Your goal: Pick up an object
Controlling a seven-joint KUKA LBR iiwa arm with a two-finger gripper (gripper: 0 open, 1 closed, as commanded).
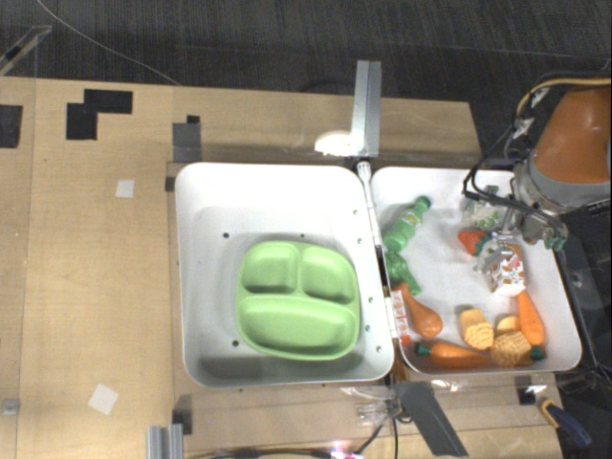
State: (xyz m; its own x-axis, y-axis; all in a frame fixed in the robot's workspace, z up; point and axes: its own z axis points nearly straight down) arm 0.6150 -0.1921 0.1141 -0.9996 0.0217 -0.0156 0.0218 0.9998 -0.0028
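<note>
My hand hangs over the right bin, a small packet just below it.

My hand (pixel 499 228) sits low by the red piece (pixel 469 241); the printed packet (pixel 505 270) lies directly toward the bin's (pixel 550 256) near side, long axis running away from me. I cannot tell my hand's opening.

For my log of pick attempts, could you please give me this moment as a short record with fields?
left bin: holds a light green, three-compartment plastic tray
right bin: green plastic bottle by the divider; orange toy carrots and yellow corn pieces along the near edge
arm: grey with an orange band, over the right bin's far right corner
end effector: low over a red-and-white packet; grasp cannot be judged
</note>
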